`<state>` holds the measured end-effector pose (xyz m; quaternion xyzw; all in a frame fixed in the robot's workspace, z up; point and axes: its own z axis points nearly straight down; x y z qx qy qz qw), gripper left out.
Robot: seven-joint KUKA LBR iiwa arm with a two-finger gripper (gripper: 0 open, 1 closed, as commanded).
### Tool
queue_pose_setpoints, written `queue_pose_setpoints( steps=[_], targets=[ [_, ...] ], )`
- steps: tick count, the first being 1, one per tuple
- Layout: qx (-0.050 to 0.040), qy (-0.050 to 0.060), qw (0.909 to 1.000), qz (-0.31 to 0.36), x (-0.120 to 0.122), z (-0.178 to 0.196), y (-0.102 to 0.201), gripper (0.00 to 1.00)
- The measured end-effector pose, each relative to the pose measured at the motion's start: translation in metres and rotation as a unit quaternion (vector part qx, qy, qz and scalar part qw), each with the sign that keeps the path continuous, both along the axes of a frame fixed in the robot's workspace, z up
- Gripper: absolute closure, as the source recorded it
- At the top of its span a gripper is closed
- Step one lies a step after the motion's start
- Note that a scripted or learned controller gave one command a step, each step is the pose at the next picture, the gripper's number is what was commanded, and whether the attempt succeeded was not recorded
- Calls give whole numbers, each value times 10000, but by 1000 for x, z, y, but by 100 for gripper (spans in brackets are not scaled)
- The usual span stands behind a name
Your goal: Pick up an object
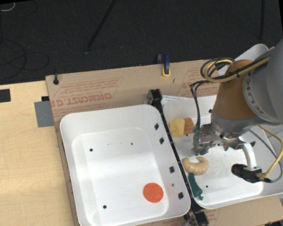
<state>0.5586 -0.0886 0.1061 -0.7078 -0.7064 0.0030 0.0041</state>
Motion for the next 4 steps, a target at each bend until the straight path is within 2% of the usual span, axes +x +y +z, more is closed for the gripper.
queue_pose_setpoints(
  steps=[1,2,3,4],
  targets=[
    [3,18,10000,-3,-1,9,-1,100],
    [-8,-41,10000,18,7,117,45,100],
    [-6,-36,10000,17,-7,167,95,100],
    [-10,-33,10000,11,-26,193,122,100]
  ],
)
